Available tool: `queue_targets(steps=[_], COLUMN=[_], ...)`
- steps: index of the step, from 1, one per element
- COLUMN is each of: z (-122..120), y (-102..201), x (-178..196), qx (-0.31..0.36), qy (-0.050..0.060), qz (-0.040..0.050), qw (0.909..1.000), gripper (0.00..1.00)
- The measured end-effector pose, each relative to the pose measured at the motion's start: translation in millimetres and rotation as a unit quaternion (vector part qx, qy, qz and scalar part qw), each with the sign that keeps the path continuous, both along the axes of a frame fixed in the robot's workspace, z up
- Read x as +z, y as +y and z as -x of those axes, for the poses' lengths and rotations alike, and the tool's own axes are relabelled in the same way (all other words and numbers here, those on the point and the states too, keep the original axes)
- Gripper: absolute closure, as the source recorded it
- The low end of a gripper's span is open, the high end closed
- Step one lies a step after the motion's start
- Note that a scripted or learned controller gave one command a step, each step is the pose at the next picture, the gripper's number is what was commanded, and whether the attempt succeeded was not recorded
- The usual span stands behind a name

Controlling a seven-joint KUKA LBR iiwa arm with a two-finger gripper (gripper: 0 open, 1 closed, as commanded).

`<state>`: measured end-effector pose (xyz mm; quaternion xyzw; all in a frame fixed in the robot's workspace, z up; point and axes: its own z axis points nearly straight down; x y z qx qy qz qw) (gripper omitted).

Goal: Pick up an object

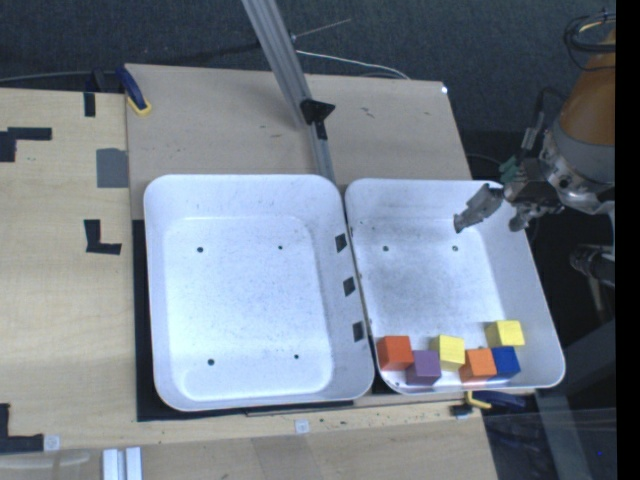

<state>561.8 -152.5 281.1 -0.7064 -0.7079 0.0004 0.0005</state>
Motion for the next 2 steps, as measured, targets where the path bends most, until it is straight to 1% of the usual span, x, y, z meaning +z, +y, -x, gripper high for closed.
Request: queue_targets(steps=[1, 2], z=[-64.0, 16.6], y=[51.0, 139.5], x=[137.6, 59.7], qx=[0.002, 0.003], qy=[-0.005, 0.005], qz=[0.0006, -0.0013], qw=[1.0000, 1.0000], gripper=[0.00, 0.00])
